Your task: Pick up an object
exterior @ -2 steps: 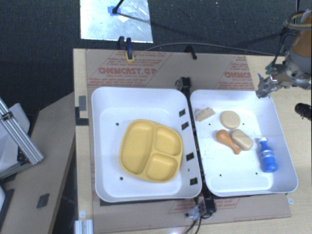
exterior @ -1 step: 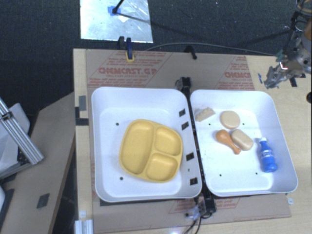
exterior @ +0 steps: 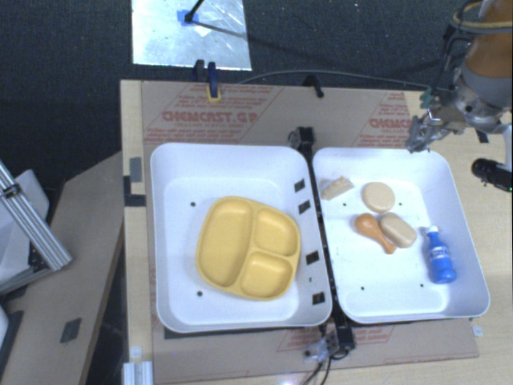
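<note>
In the camera view, the gripper [exterior: 420, 135] is seen above the right bin's [exterior: 463, 215] far rim; whether its fingers are spread cannot be told. In that bin, 4 objects are seen: a tan block [exterior: 337, 187], a round piece [exterior: 378, 196], a drumstick [exterior: 374, 230], a blue bottle [exterior: 438, 256]. The yellow tray [exterior: 248, 247] lies in the left bin [exterior: 172, 215].

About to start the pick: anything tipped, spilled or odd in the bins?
Nothing stands out. The yellow tray lies flat in the left bin; the blue bottle lies on its side in the right bin, with no visible spill.
</note>
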`<state>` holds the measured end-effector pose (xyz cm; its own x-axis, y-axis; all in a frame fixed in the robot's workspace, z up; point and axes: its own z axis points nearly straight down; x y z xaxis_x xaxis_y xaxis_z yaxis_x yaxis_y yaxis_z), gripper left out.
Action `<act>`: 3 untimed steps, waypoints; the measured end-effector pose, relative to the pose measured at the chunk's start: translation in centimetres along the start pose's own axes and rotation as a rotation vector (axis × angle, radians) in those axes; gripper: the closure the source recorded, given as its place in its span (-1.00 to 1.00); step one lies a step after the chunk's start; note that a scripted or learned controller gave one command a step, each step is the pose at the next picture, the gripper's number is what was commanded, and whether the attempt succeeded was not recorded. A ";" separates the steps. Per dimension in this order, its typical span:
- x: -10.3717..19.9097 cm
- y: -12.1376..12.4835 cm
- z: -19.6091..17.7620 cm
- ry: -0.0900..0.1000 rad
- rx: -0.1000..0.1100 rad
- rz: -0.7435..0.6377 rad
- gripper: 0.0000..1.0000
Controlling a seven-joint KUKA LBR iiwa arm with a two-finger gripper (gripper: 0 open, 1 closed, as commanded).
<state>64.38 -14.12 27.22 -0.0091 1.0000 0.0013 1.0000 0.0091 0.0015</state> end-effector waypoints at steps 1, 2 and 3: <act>5.2 -1.3 1.1 0.000 0.002 0.001 1.00; 10.1 -2.0 1.1 0.000 0.001 0.001 1.00; 15.2 -1.8 2.9 0.001 0.002 0.000 1.00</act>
<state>62.42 1.09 24.31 -0.0091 1.0000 0.0020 1.0000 0.0091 -0.0002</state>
